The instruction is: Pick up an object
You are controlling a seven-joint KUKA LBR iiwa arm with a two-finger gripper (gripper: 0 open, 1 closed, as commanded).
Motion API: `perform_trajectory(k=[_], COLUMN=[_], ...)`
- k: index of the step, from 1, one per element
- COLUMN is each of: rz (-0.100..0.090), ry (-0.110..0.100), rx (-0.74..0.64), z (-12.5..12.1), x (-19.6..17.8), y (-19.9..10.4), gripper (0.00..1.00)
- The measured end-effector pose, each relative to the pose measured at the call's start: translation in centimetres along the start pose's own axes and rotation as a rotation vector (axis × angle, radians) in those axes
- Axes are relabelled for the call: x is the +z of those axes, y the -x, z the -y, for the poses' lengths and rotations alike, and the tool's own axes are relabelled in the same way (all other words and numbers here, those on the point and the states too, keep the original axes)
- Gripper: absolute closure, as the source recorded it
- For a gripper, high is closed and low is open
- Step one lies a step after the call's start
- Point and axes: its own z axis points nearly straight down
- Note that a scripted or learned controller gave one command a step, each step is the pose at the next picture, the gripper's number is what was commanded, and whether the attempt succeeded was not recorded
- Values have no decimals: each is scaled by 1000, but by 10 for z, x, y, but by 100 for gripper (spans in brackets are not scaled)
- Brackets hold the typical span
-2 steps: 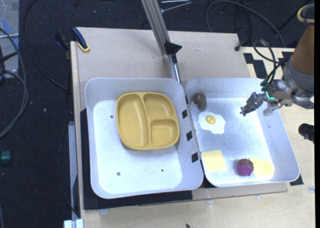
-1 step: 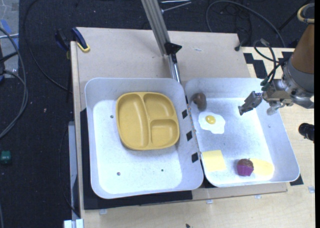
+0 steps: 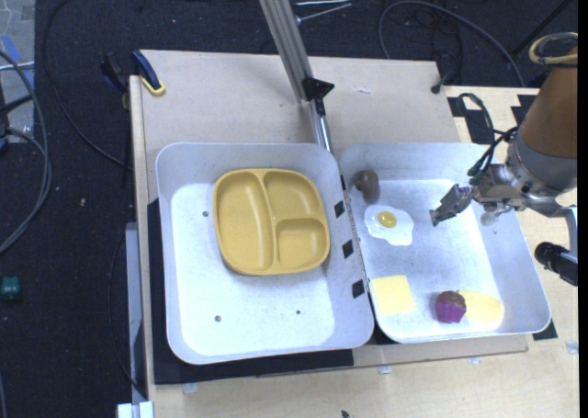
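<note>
Camera view: jaws (image 3: 448,207) over the right bin (image 3: 514,265), open-or-closed state impossible to tell.

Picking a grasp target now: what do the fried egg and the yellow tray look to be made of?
Fried egg: probably moulded plastic toy food, with flat uniform white, a solid yellow yolk and a slight sheen. Yellow tray: seemingly hard plastic, satin finish, with one even colour and smooth rounded compartment walls.

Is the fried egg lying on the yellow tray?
No, the fried egg lies on the floor of the right bin, while the yellow tray sits in the left bin.
</note>
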Motion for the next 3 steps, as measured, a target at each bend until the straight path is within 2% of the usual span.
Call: perform_trajectory(k=[1,2,3], rz=[-1,-2,0], ry=[-2,-4,3], rx=[-1,-1,1], z=[2,-1,-3], x=[44,105,92], y=[-6,-13,-12], gripper=[0,0,100])
